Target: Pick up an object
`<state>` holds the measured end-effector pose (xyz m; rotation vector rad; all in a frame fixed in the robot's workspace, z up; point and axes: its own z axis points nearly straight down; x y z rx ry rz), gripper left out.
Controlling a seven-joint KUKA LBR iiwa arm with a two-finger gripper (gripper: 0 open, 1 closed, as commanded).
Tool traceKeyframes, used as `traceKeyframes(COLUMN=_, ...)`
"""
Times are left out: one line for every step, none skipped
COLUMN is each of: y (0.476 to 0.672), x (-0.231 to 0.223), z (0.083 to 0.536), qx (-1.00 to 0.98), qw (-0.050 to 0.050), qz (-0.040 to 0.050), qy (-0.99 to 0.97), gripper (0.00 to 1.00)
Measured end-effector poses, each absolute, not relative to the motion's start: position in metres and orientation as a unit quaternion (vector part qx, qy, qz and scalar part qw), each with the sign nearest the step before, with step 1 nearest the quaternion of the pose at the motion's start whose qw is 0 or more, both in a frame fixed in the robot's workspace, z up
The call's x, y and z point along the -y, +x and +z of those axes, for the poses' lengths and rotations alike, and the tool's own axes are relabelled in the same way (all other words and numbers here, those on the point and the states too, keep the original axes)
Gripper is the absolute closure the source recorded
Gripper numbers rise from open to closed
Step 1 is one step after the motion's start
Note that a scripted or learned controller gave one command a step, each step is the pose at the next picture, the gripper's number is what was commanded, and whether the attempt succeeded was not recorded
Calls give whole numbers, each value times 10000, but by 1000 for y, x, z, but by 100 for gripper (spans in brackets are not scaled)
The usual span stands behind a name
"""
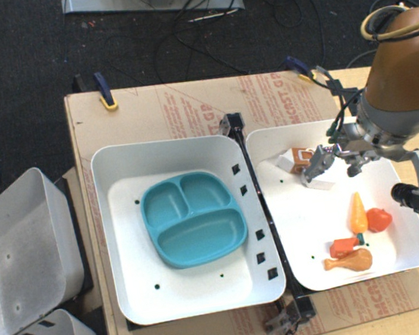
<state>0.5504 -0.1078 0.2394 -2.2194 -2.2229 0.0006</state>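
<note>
My gripper (pixel 335 168) hangs over the upper part of the right bin (pixel 413 262), open, with nothing between its fingers. Just left of it, a small brown and orange block (pixel 300 158) lies near the bin's back wall. Lower right in the same bin lie an orange carrot (pixel 357 212), a red pepper (pixel 379 219), a red-orange piece (pixel 343 246) and a tan drumstick (pixel 350 261). None of these touch the gripper.
The left bin (pixel 133 288) holds a blue divided plate (pixel 194 218). A black divider (pixel 259 210) runs between the two bins. Grey tubs (pixel 17 249) stand off the bench's left edge. The arm's orange band (pixel 402 61) rises at the right.
</note>
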Motion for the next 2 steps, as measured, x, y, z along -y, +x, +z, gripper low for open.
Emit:
traceKeyframes(y=551, x=109, z=175, qx=7062, qw=22, qz=18, qy=-7080, gripper=0)
traceKeyframes(y=546, x=102, z=128, qx=7062, qw=24, qz=16, qy=-7080, gripper=0)
